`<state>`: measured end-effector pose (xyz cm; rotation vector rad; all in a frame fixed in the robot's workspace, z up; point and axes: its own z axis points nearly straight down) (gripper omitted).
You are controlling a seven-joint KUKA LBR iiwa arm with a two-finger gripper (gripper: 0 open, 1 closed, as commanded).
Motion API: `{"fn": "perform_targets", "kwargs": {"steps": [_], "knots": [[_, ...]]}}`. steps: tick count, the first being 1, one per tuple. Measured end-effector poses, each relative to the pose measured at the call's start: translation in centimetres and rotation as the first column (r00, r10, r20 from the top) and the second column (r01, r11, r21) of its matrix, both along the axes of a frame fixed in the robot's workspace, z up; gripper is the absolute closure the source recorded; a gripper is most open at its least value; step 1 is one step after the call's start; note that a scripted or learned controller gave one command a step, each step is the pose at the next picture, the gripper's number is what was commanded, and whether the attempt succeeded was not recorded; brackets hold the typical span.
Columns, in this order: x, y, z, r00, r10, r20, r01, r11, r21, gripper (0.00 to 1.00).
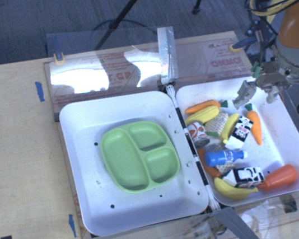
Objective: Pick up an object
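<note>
While the claw (259,91) hangs over the far right part of the right bin (295,137), its two fingers spread apart with nothing between them, the toys lie heaped below and to its left: a corn cob (204,115), a carrot (255,125), a blue bottle (222,158), a banana (229,189) and a red pepper (278,177). Left bin (84,172) on the surface holds a green divided plate (139,155), well apart from the claw.
</note>
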<state>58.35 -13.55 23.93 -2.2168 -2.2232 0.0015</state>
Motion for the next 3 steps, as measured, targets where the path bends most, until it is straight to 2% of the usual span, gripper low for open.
{"fn": "perform_targets", "kwargs": {"steps": [1,2,3], "knots": [[-6.0,-1.5,0.5,0.990,-0.142,-0.001,0.142,0.990,0.001,0.00],[-1.7,-6.3,-5.3,0.991,-0.130,0.003,0.130,0.991,-0.002,0.00],[0.2,-5.7,6.1,0.997,-0.076,0.005,0.076,0.997,-0.002,0.00]]}}
